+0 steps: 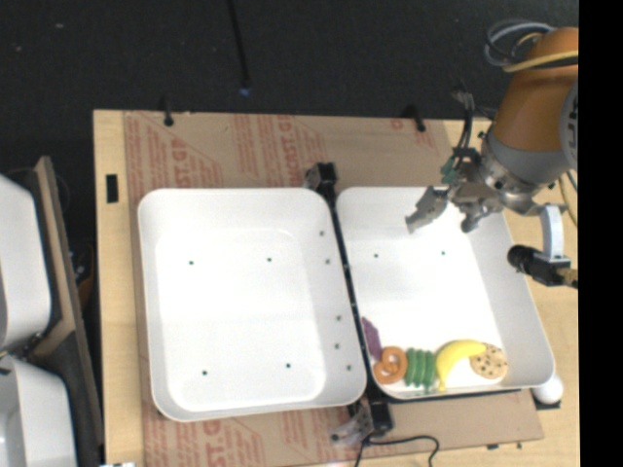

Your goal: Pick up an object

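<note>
The arm, grey with an orange band, reaches in from the right and holds its tool above the far part of the right bin. The two fingers stand apart, spread fairly wide, with nothing between them; the left fingertip points down and leftward over the bin's bare white floor.

The objects lie well apart from the tool, gathered along the near edge of the right bin. From left to right there is a small purple piece, an orange ring-shaped toy, a green ridged toy, a yellow banana and a round tan cookie with dark spots. The ring, the green toy, the banana and the cookie sit just beside one another, touching or nearly so.

The left bin sits beside the right one, their inner rims meeting along a dark strip. Both rest on a cardboard sheet on the table; the sheet bears red printed writing, too blurred to read.
</note>
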### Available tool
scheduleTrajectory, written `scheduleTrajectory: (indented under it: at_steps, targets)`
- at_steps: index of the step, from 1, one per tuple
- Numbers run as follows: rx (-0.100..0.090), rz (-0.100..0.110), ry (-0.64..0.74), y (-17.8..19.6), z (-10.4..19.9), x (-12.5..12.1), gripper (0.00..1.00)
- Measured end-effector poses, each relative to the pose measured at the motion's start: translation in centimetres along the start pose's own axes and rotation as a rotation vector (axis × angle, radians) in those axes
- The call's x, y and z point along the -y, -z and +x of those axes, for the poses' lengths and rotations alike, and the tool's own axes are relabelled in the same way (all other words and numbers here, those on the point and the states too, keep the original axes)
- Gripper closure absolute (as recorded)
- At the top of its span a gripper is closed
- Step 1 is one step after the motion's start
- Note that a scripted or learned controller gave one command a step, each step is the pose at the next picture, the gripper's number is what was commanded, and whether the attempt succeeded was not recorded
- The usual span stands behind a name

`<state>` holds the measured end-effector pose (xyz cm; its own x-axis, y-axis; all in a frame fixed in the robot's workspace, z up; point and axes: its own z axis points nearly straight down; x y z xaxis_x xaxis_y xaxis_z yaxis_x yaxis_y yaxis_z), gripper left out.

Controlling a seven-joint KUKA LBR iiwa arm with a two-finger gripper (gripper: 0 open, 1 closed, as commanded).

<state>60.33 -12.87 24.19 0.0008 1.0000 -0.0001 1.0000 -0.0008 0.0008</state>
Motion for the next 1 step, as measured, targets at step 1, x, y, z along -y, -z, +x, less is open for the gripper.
scheduleTrajectory:
  at_steps: [1]
  targets:
    - [-0.001, 0.009, -0.001, -9.19, 0.45, 5.37, 0.0]
